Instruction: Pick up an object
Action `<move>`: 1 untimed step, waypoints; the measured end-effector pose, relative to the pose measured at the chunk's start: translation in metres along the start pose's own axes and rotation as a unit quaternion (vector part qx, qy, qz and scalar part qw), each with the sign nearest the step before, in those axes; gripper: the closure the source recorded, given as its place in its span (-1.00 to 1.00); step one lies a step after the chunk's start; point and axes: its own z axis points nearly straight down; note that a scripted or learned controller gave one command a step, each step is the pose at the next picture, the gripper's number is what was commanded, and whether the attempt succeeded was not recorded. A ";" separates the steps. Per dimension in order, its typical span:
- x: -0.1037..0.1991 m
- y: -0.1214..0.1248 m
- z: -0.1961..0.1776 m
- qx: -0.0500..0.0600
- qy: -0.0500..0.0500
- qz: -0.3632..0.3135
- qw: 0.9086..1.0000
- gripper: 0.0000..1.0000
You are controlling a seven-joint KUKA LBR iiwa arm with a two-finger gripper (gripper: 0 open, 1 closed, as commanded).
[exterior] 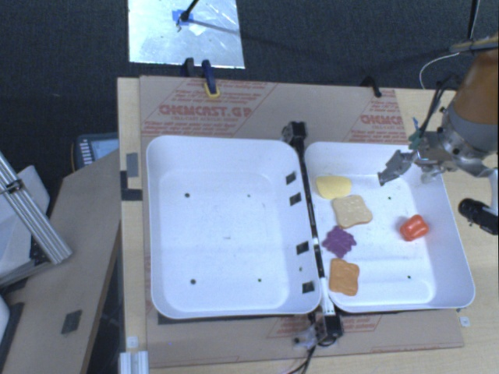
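Camera view: arm reaches from right, end effector [392, 170] above right bin [444, 287]; finger state unclear.

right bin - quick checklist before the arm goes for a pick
1. Objects in the right bin: ok, five.
2. Gripper above that bin: ok, over its upper part.
3. Nearest target: ok, yellow piece lies left of and below the gripper.
4. Red object apart from the others: ok.
5. Gripper carrying nothing: cannot tell.
6. Purple piece free of the beige piece: cannot tell, they lie close.
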 end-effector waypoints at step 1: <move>0.000 0.001 -0.011 -0.002 0.000 -0.001 1.000 1.00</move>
